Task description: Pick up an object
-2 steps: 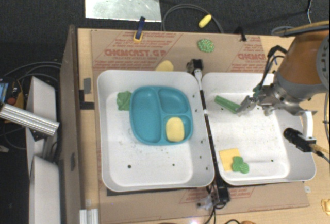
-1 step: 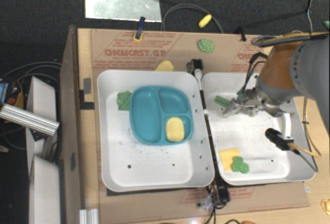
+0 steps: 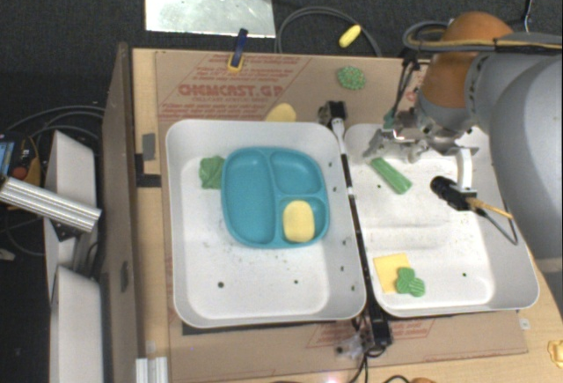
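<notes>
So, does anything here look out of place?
Yes: a yellow piece lies behind the left-hand bin and a round green piece behind the right-hand bin, both on the cardboard outside the bins.

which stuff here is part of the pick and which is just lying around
In the job: gripper; green stick beside it in the right bin, likely the target.
Lying about: blue tray, yellow lump in it, yellow square.
</notes>
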